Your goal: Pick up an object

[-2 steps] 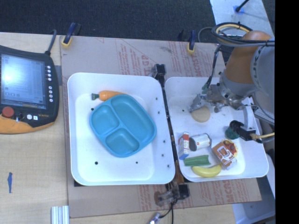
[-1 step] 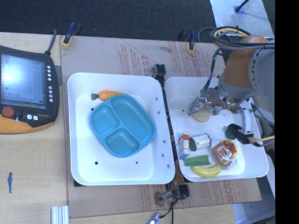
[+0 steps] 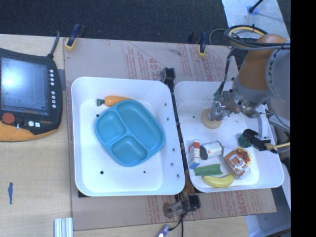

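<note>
Nothing is seen lifted yet: tool [image 3: 215,113] is lowered onto tan disc [image 3: 212,120] in rt bin [image 3: 190,90]; grip can't be told.

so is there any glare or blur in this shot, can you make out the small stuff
Camera view: glare washes out the pendant screen; the white bins are bright but not blown out; the tool is soft-edged over a tan disc; the banana and blue tray read clearly.

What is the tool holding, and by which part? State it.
Cannot be told: the tool sits directly over the tan round object in the right bin, hiding any hold.
</note>
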Controlling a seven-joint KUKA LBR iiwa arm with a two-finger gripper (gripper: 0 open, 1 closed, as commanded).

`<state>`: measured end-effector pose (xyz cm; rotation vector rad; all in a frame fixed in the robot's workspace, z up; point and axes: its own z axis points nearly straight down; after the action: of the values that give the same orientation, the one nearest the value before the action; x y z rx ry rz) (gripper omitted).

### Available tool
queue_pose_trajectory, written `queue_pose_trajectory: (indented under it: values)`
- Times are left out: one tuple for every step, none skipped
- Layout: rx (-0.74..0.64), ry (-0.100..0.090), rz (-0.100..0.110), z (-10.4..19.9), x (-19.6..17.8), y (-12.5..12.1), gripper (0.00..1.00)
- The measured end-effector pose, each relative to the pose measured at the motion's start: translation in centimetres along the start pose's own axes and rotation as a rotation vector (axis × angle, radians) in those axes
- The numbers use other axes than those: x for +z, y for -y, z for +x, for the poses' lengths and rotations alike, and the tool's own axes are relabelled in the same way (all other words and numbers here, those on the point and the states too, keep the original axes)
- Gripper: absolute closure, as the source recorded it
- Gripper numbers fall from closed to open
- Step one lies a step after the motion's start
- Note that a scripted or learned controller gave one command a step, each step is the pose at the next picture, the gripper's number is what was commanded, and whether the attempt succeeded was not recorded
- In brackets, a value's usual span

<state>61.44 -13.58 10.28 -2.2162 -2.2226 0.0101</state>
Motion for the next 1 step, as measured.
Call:
queue_pose_trajectory:
  values:
    - [-0.001, 0.000, 0.001, 0.01, 0.06, 0.04, 0.00]
